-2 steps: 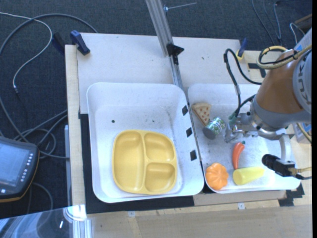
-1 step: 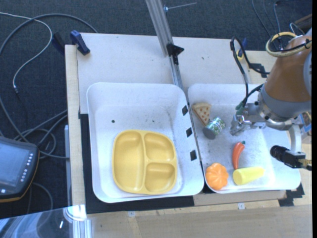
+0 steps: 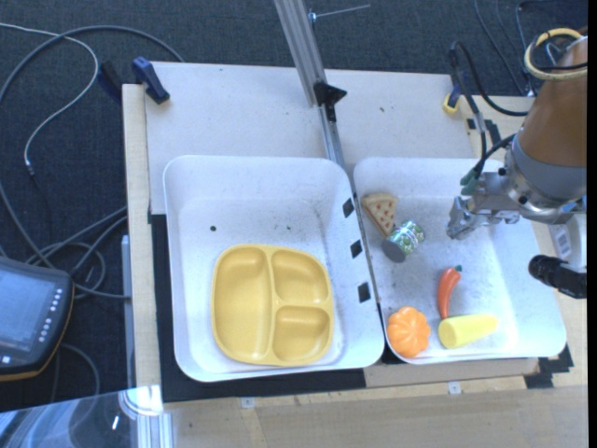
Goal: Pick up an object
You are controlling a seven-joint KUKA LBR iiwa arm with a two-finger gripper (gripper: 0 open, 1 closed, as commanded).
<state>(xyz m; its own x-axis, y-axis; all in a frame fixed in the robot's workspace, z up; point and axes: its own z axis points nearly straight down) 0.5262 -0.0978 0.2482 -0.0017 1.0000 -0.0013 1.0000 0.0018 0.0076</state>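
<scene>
Yellow divided tray [image 3: 272, 303] in left bin [image 3: 187, 203], pumpkin [image 3: 408, 331], carrot [image 3: 449, 290], can [image 3: 405, 239] in right bin [image 3: 532, 343]

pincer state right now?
Pincer: cannot be told from this view; it hangs above the right bin, right of the green can.

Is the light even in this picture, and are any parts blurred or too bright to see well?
In the camera view the light is soft and even: the yellow tray and orange fruit cast only faint shadows. The white bins look bright but keep their speckles. The gripper and arm look slightly soft; a pale glare sits in the bottom left corner.
</scene>
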